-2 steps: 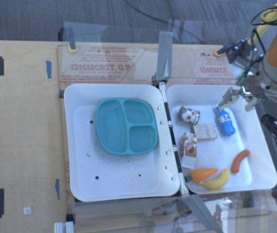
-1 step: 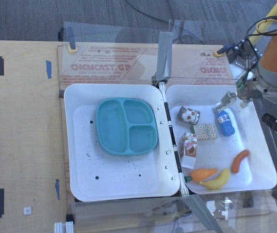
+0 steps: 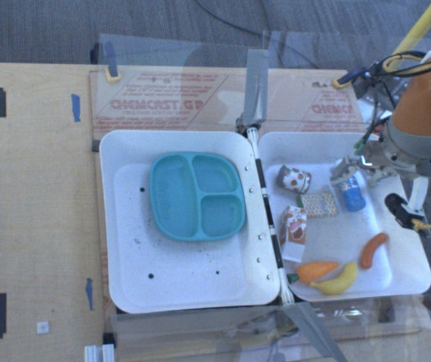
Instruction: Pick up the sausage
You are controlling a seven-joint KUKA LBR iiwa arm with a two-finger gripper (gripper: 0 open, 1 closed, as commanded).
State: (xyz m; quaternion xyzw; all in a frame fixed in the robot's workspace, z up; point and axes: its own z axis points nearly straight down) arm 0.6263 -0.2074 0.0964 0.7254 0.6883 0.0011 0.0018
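The sausage [image 3: 374, 250] is a short orange-red link lying at a slant near the front right of the right bin [image 3: 415, 277]. My gripper [image 3: 349, 173] hangs over the back middle of that bin, well behind the sausage and to its left. It is right above a blue can [image 3: 353, 194], and I cannot see whether it touches the can. Nothing covers the sausage.
In the right bin also lie a spotted cup [image 3: 294, 179], a patterned square pad [image 3: 319, 204], a small carton [image 3: 295, 225], a carrot [image 3: 318, 270] and a banana [image 3: 340, 279]. The left bin [image 3: 124, 262] holds a teal divided plate [image 3: 197, 195].
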